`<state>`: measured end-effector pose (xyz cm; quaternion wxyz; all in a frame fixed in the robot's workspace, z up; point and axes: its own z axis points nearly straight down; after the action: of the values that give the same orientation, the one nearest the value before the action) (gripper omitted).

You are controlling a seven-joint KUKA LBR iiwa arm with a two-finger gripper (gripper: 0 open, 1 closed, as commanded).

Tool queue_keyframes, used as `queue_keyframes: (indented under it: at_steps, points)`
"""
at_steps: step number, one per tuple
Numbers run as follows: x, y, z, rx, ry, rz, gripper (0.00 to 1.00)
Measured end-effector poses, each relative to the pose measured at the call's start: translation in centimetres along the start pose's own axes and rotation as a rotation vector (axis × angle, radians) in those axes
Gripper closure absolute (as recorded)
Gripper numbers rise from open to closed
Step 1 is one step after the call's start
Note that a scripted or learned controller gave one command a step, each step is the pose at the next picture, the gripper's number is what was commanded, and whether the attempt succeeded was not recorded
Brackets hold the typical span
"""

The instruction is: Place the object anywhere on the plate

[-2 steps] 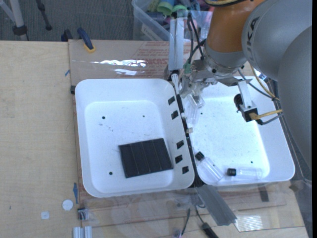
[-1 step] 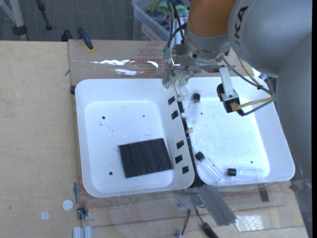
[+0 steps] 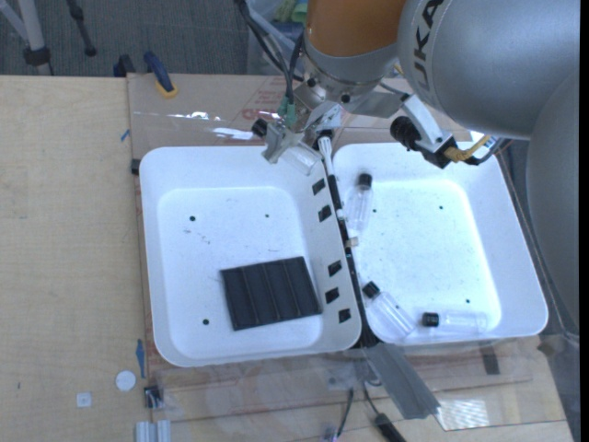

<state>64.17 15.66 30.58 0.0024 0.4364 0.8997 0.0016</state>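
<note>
The plate [image 3: 270, 293] is a dark ribbed rectangle lying flat in the front part of the left bin [image 3: 184, 178]. My gripper [image 3: 297, 147] hangs over the back right corner of that bin, well behind the plate. A short clear tube [image 3: 296, 159] shows between its fingers, slightly tilted, and the gripper is shut on it. The grey arm with its orange band comes down from the top right and hides the bench behind the bins.
In the right bin [image 3: 479, 238] lie three more clear tubes with black caps: one [image 3: 357, 205] by the dividing wall, one [image 3: 386, 311] at the front left, one [image 3: 456, 320] along the front. Black clips line the rim [image 3: 333, 247] between the bins.
</note>
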Motion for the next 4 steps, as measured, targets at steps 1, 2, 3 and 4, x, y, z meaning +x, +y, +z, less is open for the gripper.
queue_keyframes:
  at_steps: [1,2,3,4]
  points:
    - [2.8,1.6,2.9,0.006,0.004,-0.125,1.00]
    - [5.1,2.6,3.7,0.006,0.005,-0.258,1.00]
    - [5.6,2.0,5.8,0.004,0.005,-0.592,1.00]
    - [6.7,2.4,4.3,-0.002,0.001,-0.725,1.00]
